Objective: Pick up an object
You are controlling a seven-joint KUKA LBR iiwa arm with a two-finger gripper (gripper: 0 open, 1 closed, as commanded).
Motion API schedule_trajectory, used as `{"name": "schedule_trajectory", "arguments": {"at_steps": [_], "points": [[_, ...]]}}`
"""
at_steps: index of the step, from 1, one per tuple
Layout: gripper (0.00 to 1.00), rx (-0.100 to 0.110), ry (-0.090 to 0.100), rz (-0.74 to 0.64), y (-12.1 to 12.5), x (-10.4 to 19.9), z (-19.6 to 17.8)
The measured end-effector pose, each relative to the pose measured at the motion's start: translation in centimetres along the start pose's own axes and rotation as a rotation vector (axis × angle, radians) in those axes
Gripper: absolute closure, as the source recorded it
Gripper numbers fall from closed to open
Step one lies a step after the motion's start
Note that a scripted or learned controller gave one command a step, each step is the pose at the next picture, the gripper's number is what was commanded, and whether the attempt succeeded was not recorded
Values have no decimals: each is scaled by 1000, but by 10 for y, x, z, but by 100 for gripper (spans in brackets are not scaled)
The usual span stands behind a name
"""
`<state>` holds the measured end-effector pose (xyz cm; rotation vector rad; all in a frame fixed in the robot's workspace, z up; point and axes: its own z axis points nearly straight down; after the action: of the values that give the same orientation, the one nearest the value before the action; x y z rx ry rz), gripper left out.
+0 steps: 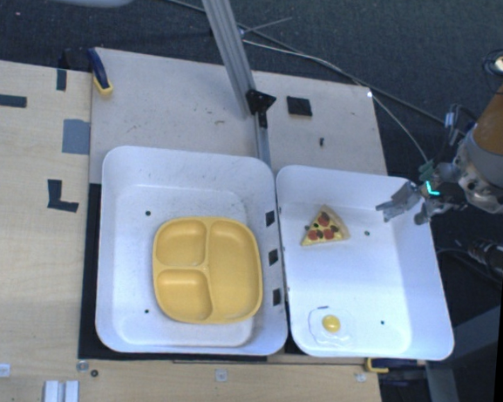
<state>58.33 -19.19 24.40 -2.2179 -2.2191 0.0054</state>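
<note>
Over the upper right rim of the right bin (419,280), the jaws (406,206) hang from the grey wrist with its orange band. They appear parted, one grey finger reaching left over the white floor and a darker one behind it, and nothing sits between them, so they hold nothing. Judging by that pose, the arm is placed for a descent into this bin, not yet committed to any item.

Nearest to them is the pizza slice (324,228), a toy wedge lying flat to their left, apart from the walls, which should leave room for fingers on either side. Well apart, near the bin's lower edge, lies one fried egg (329,324), flat and low, probably harder to pinch. Either one could serve as the object to pick up.

Across the divide, the left bin (118,228) holds a single yellow plate (208,269) with three compartments, resting flat.

Count: two bins, one pizza slice, one egg, one plate, all on the pale surface (181,102).
</note>
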Motion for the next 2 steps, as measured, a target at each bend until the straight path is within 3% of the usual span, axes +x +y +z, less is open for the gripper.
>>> {"name": "schedule_trajectory", "arguments": {"at_steps": [1, 2], "points": [[0, -4, -1, -1, 1, 0, -2], [0, 1, 0, -1, 0, 5, 62]]}}
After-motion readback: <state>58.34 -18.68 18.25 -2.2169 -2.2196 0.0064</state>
